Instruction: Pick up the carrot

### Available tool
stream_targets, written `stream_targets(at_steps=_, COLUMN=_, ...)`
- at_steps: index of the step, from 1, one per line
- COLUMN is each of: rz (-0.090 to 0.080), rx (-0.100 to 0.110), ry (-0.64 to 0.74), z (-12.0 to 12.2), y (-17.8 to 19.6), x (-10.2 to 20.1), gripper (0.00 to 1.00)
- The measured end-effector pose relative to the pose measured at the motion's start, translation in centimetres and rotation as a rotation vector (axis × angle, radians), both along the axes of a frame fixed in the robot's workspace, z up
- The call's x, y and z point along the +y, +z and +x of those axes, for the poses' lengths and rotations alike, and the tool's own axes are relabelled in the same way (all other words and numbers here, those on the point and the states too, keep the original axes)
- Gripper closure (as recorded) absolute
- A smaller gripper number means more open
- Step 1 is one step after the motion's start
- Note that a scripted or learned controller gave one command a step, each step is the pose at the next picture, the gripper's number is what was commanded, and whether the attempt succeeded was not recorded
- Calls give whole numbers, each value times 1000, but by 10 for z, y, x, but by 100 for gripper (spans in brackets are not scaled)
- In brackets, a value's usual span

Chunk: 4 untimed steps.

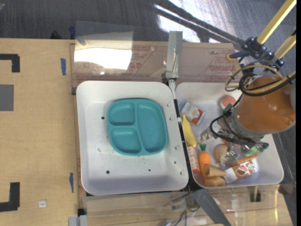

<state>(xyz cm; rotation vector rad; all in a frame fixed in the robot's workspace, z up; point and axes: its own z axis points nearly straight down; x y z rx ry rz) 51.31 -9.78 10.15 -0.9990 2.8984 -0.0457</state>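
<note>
Two white bins sit side by side on the bench. In the right bin (275, 171), nearest the camera, a tan bread-like piece (212, 175) lies along the near wall, with a white and orange packet (241, 168) just to its right. The carrot (204, 161) lies just behind the bread, near the bin's left wall — orange, with a bit of green at its far end. Left of it, against the wall, is a small reddish packet (192, 153), and beyond that a banana (188, 131) lying along the same wall. A round tan item (221, 151) sits right of the carrot.

The gripper (231, 150) hangs over the middle of this bin, just right of the carrot and apart from it; its fingers are lost among cables and dark parts, so how they stand cannot be told. Nothing is seen between them.

Farther back lie a small white carton (192, 112) with red and blue print and, to its right, a pinkish item (228, 101) partly behind the arm.

The left bin (89, 168) holds a teal tray (138, 126) with three compartments — nothing in them.
</note>
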Motion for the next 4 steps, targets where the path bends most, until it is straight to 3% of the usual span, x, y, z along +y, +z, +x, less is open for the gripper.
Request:
stream_targets(at_steps=1, rz=7, rx=7, ry=-70, z=-1, y=-2, x=5, gripper=0)
stream_targets(at_steps=2, rz=-31, rx=-22, ry=390, z=10, y=5, x=6, gripper=0)
stream_targets(at_steps=3, rz=-27, rx=30, ry=394, z=-17, y=-5, x=-9, gripper=0)
stream_targets(at_steps=4, rz=-22, rx=27, ry=394, z=-16, y=4, x=-6, gripper=100)
